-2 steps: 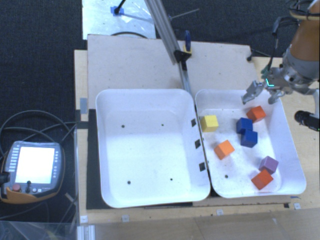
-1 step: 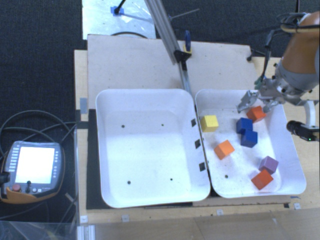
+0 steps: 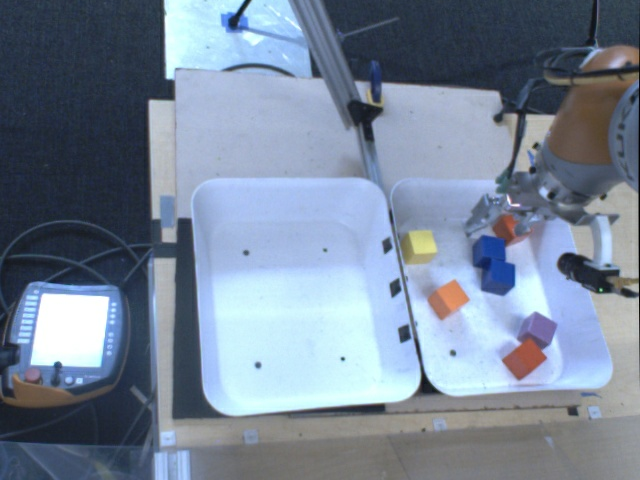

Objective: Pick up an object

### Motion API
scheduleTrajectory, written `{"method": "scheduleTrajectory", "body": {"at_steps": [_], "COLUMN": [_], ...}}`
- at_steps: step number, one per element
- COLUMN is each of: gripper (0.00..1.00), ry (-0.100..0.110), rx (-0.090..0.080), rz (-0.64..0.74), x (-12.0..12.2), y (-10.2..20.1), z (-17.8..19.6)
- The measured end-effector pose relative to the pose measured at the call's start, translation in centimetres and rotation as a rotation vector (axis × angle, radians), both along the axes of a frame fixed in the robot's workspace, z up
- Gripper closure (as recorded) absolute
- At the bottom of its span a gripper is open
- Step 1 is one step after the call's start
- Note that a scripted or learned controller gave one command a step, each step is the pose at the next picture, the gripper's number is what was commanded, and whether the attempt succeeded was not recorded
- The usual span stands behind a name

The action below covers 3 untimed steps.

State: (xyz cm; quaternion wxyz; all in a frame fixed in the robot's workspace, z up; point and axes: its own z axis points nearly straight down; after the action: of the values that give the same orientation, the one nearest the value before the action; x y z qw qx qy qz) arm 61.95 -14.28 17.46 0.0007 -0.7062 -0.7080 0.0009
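Hovering at the far edge of the right bin [image 3: 600, 363], the gripper [image 3: 502, 218] is seen over a red-orange block [image 3: 508, 229]; whether the fingers are apart cannot be told. The block is judged light, rigid, best gripped across two flat opposite faces.

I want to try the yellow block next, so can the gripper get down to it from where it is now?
Probably yes. The yellow block sits alone by the right bin's left wall, with open floor between it and the orange block. The gripper hovers over the same bin. The nearby wall might crowd one finger.
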Motion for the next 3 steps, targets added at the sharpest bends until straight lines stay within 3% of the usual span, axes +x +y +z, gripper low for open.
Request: {"method": "scheduleTrajectory", "body": {"at_steps": [1,2,3], "gripper": [0.0,1.0,1.0], "ry": [-0.003,-0.008,-0.011], "rx": [-0.001,-0.001,-0.002], "rz": [0.002,0.003,0.0], "x": [0.5,0.7,0.8], "y": [0.9,0.8,0.1], "z": [-5.0,-3.6,2.7]}}
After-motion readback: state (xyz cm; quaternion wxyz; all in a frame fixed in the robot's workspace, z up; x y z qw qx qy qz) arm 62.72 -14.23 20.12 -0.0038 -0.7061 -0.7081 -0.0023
